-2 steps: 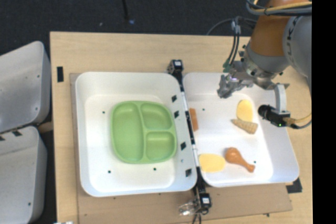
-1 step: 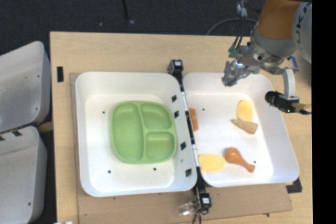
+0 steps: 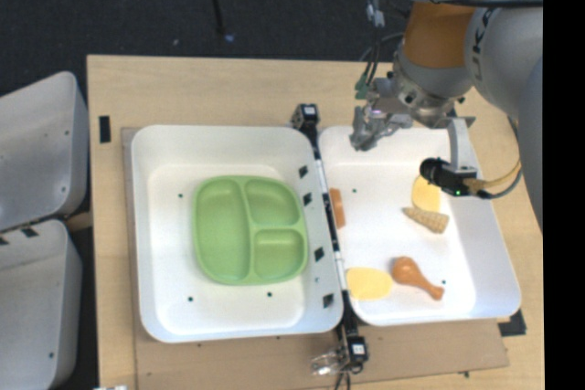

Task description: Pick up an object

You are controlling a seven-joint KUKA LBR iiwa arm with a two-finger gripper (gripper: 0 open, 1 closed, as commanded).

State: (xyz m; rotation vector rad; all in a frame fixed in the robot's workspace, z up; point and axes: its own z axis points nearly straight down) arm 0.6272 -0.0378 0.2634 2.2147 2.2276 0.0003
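Camera view, looking down at a slant: a pale wooden bench [image 3: 228, 91] with a matte, faintly grained top, set against a dark, speckled floor. At far left, two smooth off-white rounded panels [image 3: 37, 151], glossy like moulded plastic. On the bench, two shallow white bins side by side, edges touching along a middle seam fitted with small black clips. No brand, label or readable writing anywhere.

In the left bin [image 3: 155, 306], a light green tray [image 3: 249, 228] of smooth plastic, rounded at the corners, split into three compartments, lying flat near the middle.

In the right bin [image 3: 484, 283], several small toy-food pieces. A thin orange strip [image 3: 336, 207] just beside the seam at the bin's left wall. A flat yellow oval piece [image 3: 369, 283] near the front left corner, and just beside it a brown drumstick [image 3: 417, 277] with a rounded head and tapering handle. Farther right, a pale yellow round piece [image 3: 426, 194] touching a tan, ridged wedge [image 3: 428, 219] with a waffle-like texture.

Grey arm with a glossy orange band above the wrist, reaching in from the right, cables looped over the top. Gripper [image 3: 368, 132] hanging over the rear left corner of the right bin, well apart from every piece; metallic, dull grey. Cannot tell how the jaws stand. Nothing seen between them. A black fitting with a small green light [image 3: 441, 173] below the wrist.
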